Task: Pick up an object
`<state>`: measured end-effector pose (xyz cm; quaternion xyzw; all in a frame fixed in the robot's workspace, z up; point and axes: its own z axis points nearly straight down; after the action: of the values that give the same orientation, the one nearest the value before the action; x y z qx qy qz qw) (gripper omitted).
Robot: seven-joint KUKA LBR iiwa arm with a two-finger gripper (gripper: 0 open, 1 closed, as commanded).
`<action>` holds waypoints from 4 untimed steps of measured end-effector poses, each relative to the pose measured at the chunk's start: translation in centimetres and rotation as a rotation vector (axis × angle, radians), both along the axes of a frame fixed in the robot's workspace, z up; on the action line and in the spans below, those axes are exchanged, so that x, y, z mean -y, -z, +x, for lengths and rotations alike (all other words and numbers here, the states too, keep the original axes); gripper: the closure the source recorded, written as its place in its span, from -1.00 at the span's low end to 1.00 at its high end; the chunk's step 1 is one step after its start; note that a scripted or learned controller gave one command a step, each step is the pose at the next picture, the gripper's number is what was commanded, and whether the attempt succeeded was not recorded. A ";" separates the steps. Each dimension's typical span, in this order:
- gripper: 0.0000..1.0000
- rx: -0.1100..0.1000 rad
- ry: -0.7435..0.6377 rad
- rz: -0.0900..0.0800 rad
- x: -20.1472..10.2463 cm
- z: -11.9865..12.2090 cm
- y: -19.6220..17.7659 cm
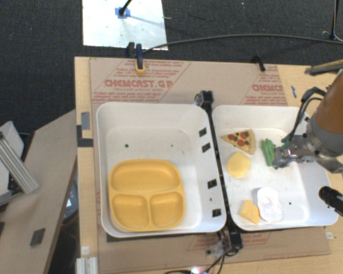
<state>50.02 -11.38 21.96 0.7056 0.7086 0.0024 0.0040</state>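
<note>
Camera view looks down at a slant on a pale wooden bench (160,76) covered by a brown cardboard sheet with red printed lettering (138,83), on which two shallow white plastic bins with rounded corners sit side by side. In the left white bin (154,119) lies a smooth yellow plastic tray with three rounded compartments (147,194), one wide one at the back and two smaller ones in front. The right white bin (297,116) holds toy food: a flat triangular pizza slice with red and dark spots (240,140), a long ridged green piece (268,152) just beside it to the right, a pale yellow rounded lump (238,165) nearer the front, a yellow wedge like cheese (250,212), and a glossy white oval piece (268,203) touching that wedge. The grey arm with its orange band (338,110) reaches in from the right, and its metallic gripper (281,156) hangs low at the right edge of the green piece; I cannot tell whether it is released or clenched, nor whether it touches the piece.
</note>
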 end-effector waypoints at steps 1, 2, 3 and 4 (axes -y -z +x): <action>1.00 0.000 -0.001 0.000 0.5 0.5 -6.3; 1.00 -0.006 -0.005 0.003 -4.6 0.6 -5.3; 1.00 -0.009 -0.005 0.003 -9.6 2.3 -3.5; 1.00 -0.009 -0.005 0.004 -14.8 3.3 -1.6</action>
<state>53.36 3.45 23.61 0.7038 0.7104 0.0006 -0.0006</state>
